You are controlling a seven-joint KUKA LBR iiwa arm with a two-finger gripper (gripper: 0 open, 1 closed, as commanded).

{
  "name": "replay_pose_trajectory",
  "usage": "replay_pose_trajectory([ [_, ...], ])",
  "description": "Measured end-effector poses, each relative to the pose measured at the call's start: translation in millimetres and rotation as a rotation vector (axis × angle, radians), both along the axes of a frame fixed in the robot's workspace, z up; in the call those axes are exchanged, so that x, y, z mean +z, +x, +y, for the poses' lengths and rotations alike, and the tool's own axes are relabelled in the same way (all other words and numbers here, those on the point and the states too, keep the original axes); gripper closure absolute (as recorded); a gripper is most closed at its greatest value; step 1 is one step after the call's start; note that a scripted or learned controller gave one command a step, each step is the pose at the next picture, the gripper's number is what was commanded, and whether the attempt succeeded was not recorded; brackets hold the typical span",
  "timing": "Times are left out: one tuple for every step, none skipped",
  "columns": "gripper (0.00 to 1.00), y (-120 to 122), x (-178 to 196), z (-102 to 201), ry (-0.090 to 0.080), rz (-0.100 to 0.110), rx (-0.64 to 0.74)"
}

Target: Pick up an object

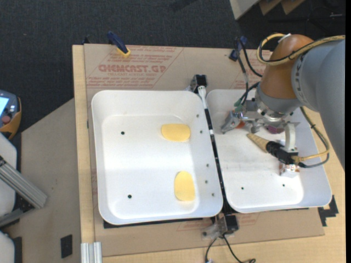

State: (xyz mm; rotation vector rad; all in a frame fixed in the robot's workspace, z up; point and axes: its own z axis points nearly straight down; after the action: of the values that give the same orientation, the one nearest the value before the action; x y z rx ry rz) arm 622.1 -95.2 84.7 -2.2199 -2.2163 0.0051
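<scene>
Two smooth, glossy white plastic bins sit side by side on a tabletop covered in brown cardboard [137, 64]. The left bin [104, 147] holds two flat, rounded yellow pieces: one [175, 132] near the middle, one [184, 186] toward the near edge. The grey arm with its orange band [279, 64] hangs over the right bin [247, 190]. Its pincer [263, 127] is low over that bin, well apart from both yellow pieces; whether it is open or closed cannot be told. A tan, pointed shape [259, 141] and something purplish beneath the wrist are hard to make out.
</scene>
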Motion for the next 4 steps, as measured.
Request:
replay_pose_trajectory([
  [0.0, 46.5, 0.7, -3.4, -0.003, -0.012, 0.004],
  [1.0, 46.4, 13.0, -3.2, -0.003, -0.014, 0.004],
  [1.0, 22.4, 106.3, 73.8, 0.001, -0.013, 0.009],
  [1.0, 33.3, 265.5, 115.7, 0.001, -0.028, 0.009],
])
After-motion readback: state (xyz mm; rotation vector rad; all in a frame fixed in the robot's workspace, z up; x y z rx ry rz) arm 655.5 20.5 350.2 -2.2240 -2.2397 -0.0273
